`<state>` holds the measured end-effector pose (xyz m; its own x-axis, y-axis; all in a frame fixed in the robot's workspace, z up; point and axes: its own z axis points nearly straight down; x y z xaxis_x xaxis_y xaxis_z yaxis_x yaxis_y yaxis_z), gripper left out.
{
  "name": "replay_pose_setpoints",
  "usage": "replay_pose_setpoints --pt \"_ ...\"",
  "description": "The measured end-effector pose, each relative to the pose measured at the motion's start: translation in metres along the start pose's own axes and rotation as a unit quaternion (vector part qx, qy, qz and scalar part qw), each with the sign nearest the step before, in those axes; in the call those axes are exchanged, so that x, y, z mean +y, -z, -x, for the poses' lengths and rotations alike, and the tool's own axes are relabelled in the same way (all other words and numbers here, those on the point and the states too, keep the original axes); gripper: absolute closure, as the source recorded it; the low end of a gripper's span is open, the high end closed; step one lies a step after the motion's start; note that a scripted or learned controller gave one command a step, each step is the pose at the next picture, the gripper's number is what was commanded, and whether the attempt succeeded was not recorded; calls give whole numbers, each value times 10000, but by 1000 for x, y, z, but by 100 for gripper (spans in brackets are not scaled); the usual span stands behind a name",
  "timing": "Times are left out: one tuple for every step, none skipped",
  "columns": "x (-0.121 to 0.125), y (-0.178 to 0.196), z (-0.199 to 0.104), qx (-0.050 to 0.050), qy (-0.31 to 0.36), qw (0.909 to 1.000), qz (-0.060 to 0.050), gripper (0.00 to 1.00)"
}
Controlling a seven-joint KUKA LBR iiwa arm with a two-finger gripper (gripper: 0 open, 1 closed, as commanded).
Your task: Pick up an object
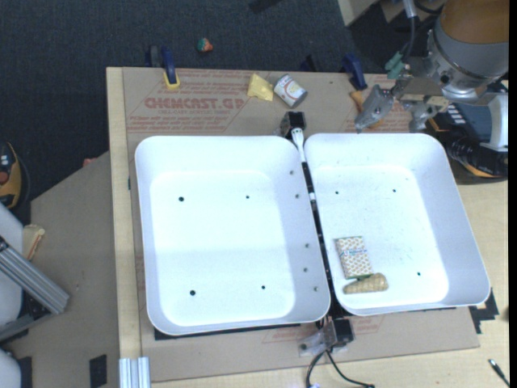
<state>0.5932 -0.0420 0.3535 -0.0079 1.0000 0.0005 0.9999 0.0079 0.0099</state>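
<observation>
Claw (pixel 393 109) hovers above the right bin's (pixel 452 176) far edge, grip state unclear, well apart from packet (pixel 353 256) and cone (pixel 366 284) near its front-left corner.

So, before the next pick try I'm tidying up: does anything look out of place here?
Yes. A yellow scrap and a small white box lie on the cardboard behind the bins, outside both. The patterned packet and tan piece sit properly inside the right bin.
</observation>
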Motion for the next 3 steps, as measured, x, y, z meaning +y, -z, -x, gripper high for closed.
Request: replay_pose_setpoints --pt "0 5 4 -8 -31 10000 -24 100" --pt "-24 -99 -50 8 -20 10000 -96 100" --pt "79 6 -77 -6 -16 10000 40 100"
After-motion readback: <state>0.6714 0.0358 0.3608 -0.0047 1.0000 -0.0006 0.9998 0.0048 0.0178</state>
